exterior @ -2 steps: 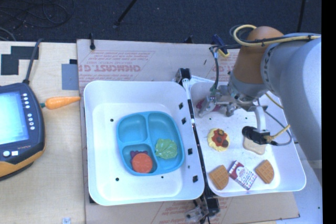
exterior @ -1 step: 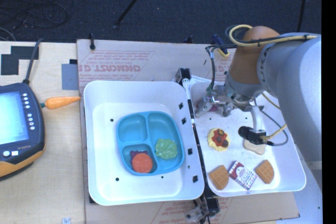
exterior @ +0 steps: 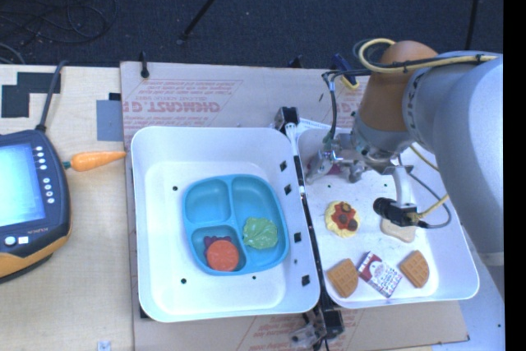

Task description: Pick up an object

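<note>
Nearest the camera, at the front of the right bin, three small things lie in a row, all well on the camera side of the end effector: a brown waffle piece, a red-and-white packet just beside it, and a second waffle piece on the packet's other side. Between that row and the end effector sits a round yellow tart with red and dark bits on top, apart from the others and near the end effector, on its camera side.

The end effector hangs low over the back part of the right bin, close to the wall shared with the left bin. Whether it is open or closed cannot be told, and nothing can be seen in its hold. A small dark-red shape lies just beside it toward the shared wall, too blurred to name. The grey arm with its orange band rises behind and to the side of it.

Across the shared wall from the end effector, the left bin holds a blue divided plate. A red round thing fills one compartment and a green leafy lump the one next to it.

Far beyond the left bin, on the table, lie an orange carrot and a screen pendant.
</note>
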